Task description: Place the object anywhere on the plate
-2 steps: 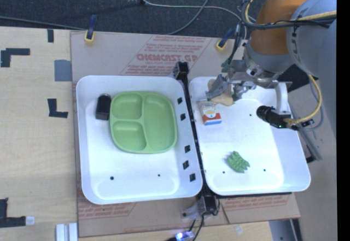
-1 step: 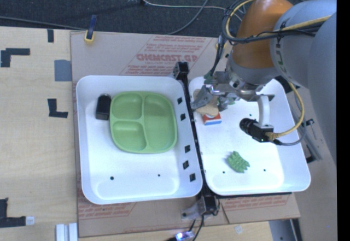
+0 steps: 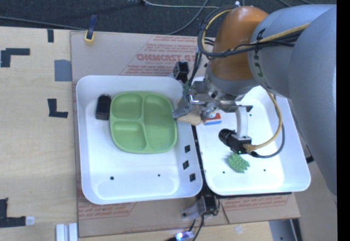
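A small tan, wedge-like object (image 3: 191, 118) sits right at the divider between the two bins, touching the right edge of the green plate (image 3: 143, 122), directly beneath my jaws (image 3: 192, 107). It appears to sit between my fingers, but my own hardware hides the contact, so I cannot tell whether my jaws are closed on it or open around it. Just to its right lies a small red and blue item (image 3: 214, 119), partly under my wrist.

The plate, divided into compartments, rests in the left bin (image 3: 98, 180), toward its upper half. A black block (image 3: 103, 107) lies just beside the plate's left rim.

In the right bin (image 3: 284, 180) a leafy green piece (image 3: 238, 163) lies near the front, below a black cylindrical fitting (image 3: 231, 139) on my cabling. My orange band (image 3: 240, 32) and grey arm (image 3: 306, 59) cover the upper right. Both bins stand on brown cardboard (image 3: 142, 54) laid over the table (image 3: 33, 125).
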{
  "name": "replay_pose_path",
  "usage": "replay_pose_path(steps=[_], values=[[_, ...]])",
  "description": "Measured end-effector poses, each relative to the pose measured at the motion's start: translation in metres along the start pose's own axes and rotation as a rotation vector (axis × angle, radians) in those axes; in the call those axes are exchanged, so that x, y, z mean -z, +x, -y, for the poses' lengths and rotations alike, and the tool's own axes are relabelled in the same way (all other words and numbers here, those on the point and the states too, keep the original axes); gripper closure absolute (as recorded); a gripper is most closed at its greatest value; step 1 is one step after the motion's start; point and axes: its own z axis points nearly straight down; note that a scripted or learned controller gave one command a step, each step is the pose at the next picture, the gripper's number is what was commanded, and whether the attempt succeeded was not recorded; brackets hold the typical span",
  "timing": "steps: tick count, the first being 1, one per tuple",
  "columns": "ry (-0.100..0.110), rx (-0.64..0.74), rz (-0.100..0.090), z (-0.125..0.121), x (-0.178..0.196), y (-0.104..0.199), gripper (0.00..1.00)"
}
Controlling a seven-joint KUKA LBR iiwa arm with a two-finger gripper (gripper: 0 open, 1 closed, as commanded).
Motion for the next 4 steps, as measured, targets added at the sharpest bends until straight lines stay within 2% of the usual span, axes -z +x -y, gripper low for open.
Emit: replay_pose_path(steps=[1,2,3,4], values=[[-0.001,0.001,-0.001,0.024,0.010,0.053,1.00],[-0.001,0.000,0.001,0.040,0.000,0.102,1.00],[-0.002,0.001,0.000,0.057,0.013,0.144,1.00],[-0.002,-0.001,0.001,0.056,0.013,0.142,0.00]])
